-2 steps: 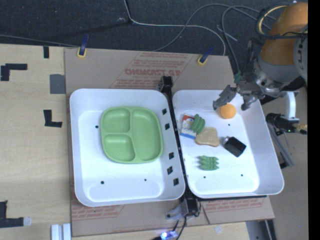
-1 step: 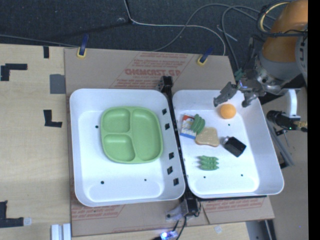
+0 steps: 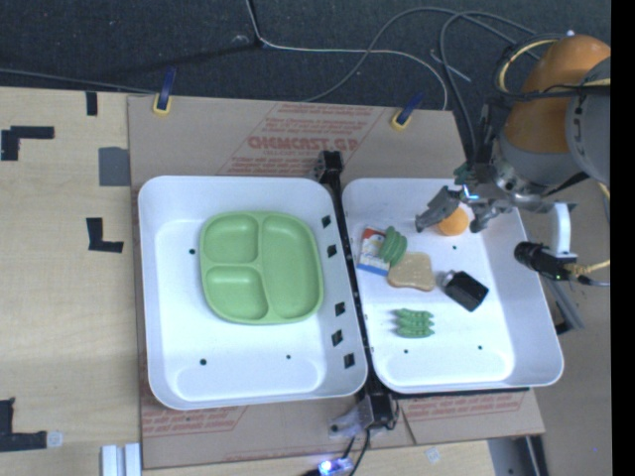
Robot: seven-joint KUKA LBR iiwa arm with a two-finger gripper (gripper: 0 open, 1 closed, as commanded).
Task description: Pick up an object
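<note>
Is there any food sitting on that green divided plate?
No, the green plate in the left bin has nothing in its compartments.

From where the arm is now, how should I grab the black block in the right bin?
Grip the black block across its short sides, coming straight down. It lies flat and slanted, clear of the tan bread-like piece on its left, so turn the gripper to match that slant. This is a judgement.

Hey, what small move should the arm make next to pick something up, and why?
Probably lower straight down and close. The gripper hovers with its jaws spread on either side of the orange ball in the right bin, so it looks lined up with that ball already.
</note>
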